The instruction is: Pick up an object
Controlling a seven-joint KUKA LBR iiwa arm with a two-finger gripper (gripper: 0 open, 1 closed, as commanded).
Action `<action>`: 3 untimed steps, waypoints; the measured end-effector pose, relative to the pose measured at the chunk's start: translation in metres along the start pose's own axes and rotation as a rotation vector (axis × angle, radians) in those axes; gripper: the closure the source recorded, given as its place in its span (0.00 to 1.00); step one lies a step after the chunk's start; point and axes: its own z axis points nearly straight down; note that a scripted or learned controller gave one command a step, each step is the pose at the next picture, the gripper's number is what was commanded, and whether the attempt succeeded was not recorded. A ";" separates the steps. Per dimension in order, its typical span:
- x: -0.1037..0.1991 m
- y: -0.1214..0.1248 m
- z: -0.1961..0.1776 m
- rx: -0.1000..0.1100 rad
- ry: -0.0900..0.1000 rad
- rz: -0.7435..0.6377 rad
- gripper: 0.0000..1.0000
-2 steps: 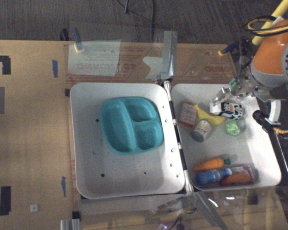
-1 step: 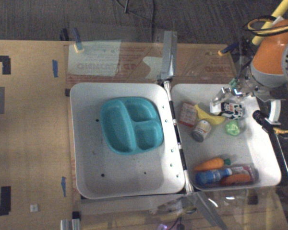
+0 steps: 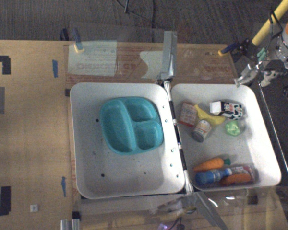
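The pincer is hanging just past the far right corner of the right bin, and whether it is released or clenched cannot be told. No object is sitting in it.

The nearest candidates are lying just below and left of it: a milk carton touching a banana, with a small can and a red packet beside them. Being packed so close, a descent there is likely risking a nudge rather than a grip, or catching two things together. A green ball may be rolling away at a touch.

Farther from the pincer, at the bin's near edge, a carrot and a blue bottle are lying against the wall, leaving little room. Well to the left, the left bin is holding a teal divided plate.
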 end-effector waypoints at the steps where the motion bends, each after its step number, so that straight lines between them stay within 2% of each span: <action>1: -0.008 0.009 0.009 -0.001 -0.001 0.085 0.00; 2: 0.061 0.019 0.129 -0.020 -0.003 0.321 0.00; 3: 0.056 0.003 0.107 0.002 0.000 0.453 0.00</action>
